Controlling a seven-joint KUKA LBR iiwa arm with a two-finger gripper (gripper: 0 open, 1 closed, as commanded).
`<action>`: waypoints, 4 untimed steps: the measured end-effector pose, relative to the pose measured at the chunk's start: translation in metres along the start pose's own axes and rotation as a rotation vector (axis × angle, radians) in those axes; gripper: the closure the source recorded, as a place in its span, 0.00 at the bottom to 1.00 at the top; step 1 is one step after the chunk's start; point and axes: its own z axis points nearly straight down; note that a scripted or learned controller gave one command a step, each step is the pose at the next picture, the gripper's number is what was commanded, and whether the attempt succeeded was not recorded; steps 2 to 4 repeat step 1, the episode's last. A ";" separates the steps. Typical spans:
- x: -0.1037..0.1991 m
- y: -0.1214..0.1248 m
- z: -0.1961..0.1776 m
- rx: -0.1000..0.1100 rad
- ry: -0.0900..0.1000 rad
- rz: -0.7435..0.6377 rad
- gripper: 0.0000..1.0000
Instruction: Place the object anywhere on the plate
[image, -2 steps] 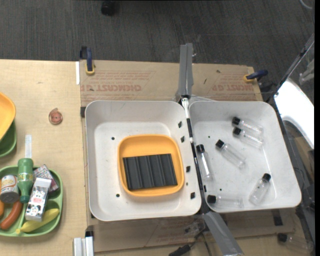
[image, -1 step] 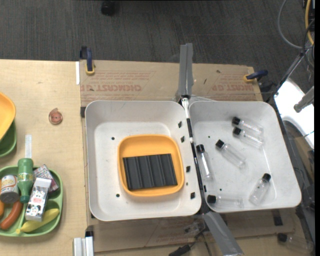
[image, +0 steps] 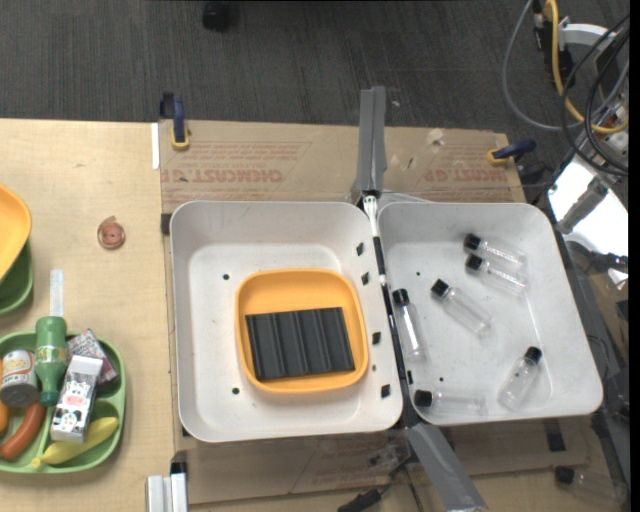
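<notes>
- The dark grey ribbed rectangular slab (image: 300, 340) lies flat in the middle of the orange-yellow rounded-square plastic plate (image: 300, 282). Its whole outline is inside the plate's rim, with bare orange showing on every side.
- If this slab is the object meant, the placing looks done: it rests on the plate with nothing touching it.
- The plate sits roughly in the centre of the left shallow white bin (image: 200, 300).
- I cannot tell whether the claw is open, closed or gripping anything. Nothing grips the slab.
- The right shallow white bin (image: 565, 300) holds six small clear plastic vials with black caps, all lying on their sides:
  - two close together near the far edge (image: 493, 248) (image: 497, 270)
  - one near the middle (image: 460, 305)
  - one along the wall shared with the left bin (image: 405, 322)
  - two near the front edge (image: 520, 375) (image: 445, 402)
- If a vial is the object meant instead, the task has hardly begun: every vial is well apart from the plate, and a pick and carry across the shared wall are still to do.
- Both bins rest on a brown cardboard sheet (image: 270, 170) laid on the pale wooden bench (image: 80, 170).
- At the bench's left, well apart from the bins, is a green sectioned tray of toy food (image: 105, 440).
</notes>
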 end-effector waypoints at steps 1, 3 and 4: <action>0.015 -0.004 -0.027 0.001 0.003 -0.287 0.00; 0.015 -0.004 -0.027 0.001 0.003 -0.287 0.00; 0.015 -0.004 -0.027 0.001 0.003 -0.287 0.00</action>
